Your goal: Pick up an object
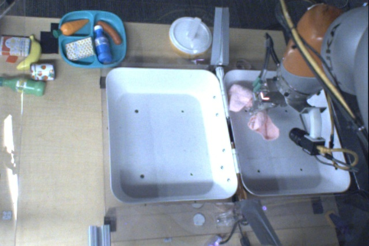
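We see the gripper (260, 95) low over the upper left part of the right bin (288, 178), set between two pale pink soft objects: one pink object (239, 98) lies against the bin's left wall, and the other pink piece (264, 125) lies just below the gripper. The wrist crowds the view there, so we cannot tell whether the fingers are open, closed or gripping anything, though the upper pink object seems to touch the gripper's tip. On the table (57, 170) beyond the left bin (167, 135) sit a blue divided tray (120, 31) of toy food and a white lidded cup (191, 36).
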